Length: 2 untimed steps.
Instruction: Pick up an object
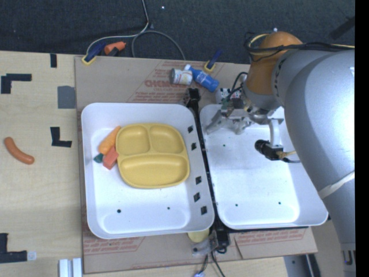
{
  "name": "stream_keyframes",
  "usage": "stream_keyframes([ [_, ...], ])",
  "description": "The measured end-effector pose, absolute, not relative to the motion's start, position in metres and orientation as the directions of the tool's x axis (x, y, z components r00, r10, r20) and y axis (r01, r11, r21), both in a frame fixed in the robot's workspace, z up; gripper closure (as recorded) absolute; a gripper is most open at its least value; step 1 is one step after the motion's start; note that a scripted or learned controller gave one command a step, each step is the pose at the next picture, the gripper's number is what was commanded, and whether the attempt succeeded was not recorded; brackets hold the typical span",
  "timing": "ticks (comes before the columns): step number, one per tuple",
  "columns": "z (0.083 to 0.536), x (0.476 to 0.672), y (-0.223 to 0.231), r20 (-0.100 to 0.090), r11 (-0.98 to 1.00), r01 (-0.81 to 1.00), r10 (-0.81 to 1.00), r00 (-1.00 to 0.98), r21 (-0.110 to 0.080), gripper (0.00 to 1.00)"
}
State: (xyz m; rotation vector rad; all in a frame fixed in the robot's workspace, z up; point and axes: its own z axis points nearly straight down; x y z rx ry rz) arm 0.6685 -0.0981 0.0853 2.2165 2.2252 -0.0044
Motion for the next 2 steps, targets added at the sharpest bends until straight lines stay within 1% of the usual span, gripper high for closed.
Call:
stream_keyframes([
  [2, 0.0854, 0.6659, -0.0964, -0.004, 0.000, 1.000, 1.000, 0.000, 0.002, 0.00],
])
